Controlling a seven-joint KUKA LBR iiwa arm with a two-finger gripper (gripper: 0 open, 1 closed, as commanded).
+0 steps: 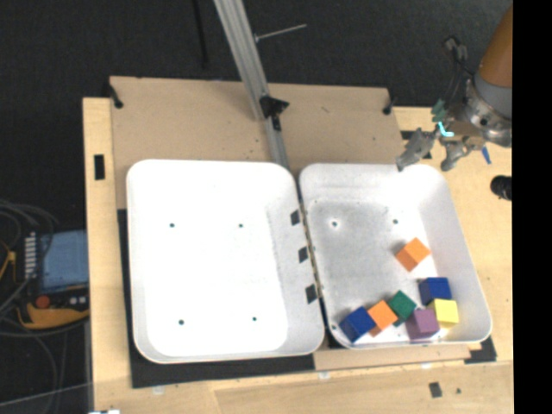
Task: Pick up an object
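Camera view from above gives me both shallow white plastic bins on the pale wooden desk (95, 188). From my remote seat I see the two-finger gripper (429, 152) at about two o'clock in the frame, hanging over the far right corner of the right bin (362, 192); its fingers are spread apart with nothing between them. It sits well apart from the blocks.

Those blocks are gathered toward five o'clock in the right bin. A small orange cube (413, 254) lies alone, turned so its corners point roughly up and down the frame; as a cube it has no long axis I can name. Nearer the front wall runs a loose row: a blue cube (355, 323), touching a second orange block (382, 315), then a green block (402, 304), a purple block (423, 323), a yellow cube (446, 311) and a dark blue block (435, 289) just behind it. That row trends from seven o'clock up toward two o'clock.

The left bin (216, 257) shows small dark dots on its floor. I can read no writing or labels on any block or bin.
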